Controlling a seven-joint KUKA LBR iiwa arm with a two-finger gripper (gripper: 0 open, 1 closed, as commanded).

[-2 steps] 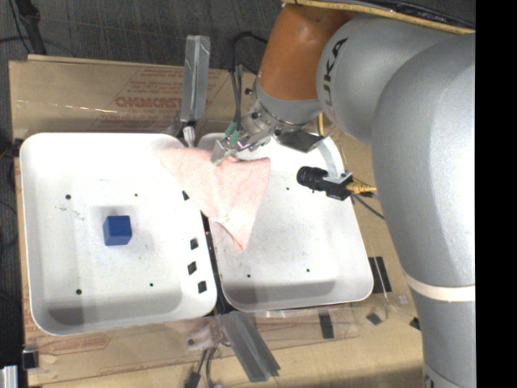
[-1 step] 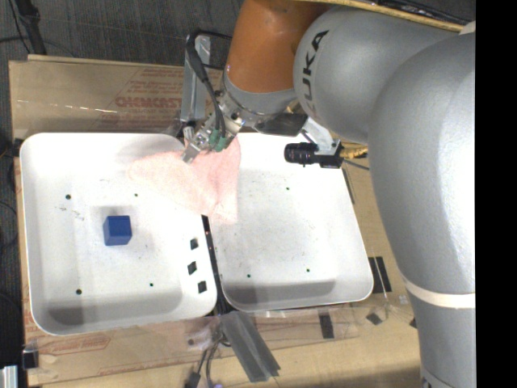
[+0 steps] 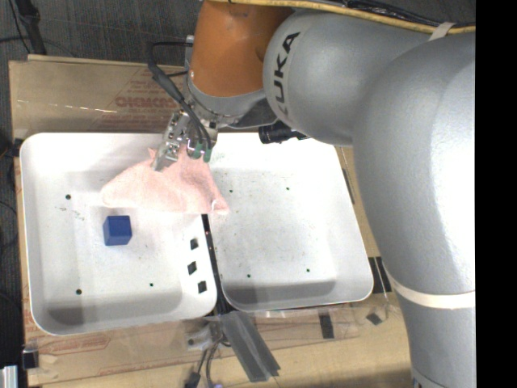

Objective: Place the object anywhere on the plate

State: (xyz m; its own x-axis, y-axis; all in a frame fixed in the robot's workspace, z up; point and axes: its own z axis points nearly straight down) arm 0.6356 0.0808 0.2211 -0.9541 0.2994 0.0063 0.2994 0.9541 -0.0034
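High slanted view over both bins [image 3: 48, 217]

You see a soft, matt pink cloth [image 3: 166, 186] with limp folds, and a blue cube [image 3: 118, 229] with a smooth, dull face. Both bins [image 3: 283, 217] look like smooth white plastic, lightly speckled. The arm's grey shell [image 3: 388, 95] has a satin sheen, its orange band [image 3: 230, 51] glossier. The board beneath [image 3: 89, 95] looks like matt brown cardboard.
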